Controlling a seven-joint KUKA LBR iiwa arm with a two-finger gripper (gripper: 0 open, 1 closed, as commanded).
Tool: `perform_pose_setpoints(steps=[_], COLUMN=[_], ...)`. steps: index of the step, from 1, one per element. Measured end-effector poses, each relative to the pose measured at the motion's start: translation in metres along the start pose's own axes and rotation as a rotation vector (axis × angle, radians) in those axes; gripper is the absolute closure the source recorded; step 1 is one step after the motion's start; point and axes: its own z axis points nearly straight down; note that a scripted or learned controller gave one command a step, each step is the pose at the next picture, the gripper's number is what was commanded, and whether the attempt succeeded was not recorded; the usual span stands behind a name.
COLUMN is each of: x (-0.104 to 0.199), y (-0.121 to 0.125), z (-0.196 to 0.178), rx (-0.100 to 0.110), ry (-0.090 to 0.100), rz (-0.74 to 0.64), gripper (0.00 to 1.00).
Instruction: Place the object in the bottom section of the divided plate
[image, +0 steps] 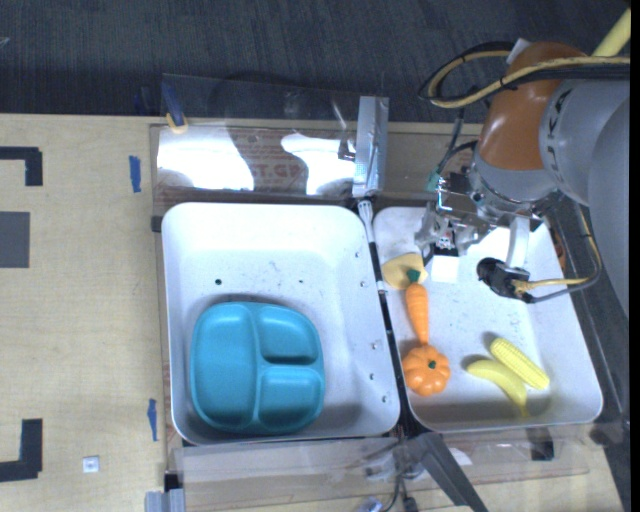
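Gripper (441, 232) above right bin (575, 400); plate (257, 367) in left bin (200, 240).

Pale wooden bench (70, 330) beneath dark floor (200, 40).

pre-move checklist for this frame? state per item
1. Divided plate sits flat in the left bin: ok.
2. Plate sections free of objects: ok.
3. Gripper is over the right bin, above the pale yellow piece: ok.
4. Something held in the gripper: cannot tell.
5. Carrot, pumpkin, corn and banana lie apart from the gripper: ok.
6. Object in the plate's bottom section: not ok, not yet done.
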Motion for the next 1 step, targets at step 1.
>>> perform_pose_setpoints(steps=[1], x=[0.0839], y=[0.0068], z=[-0.0003], rx=[-0.003], ry=[0.000], rz=[0.169], gripper=[1.00])
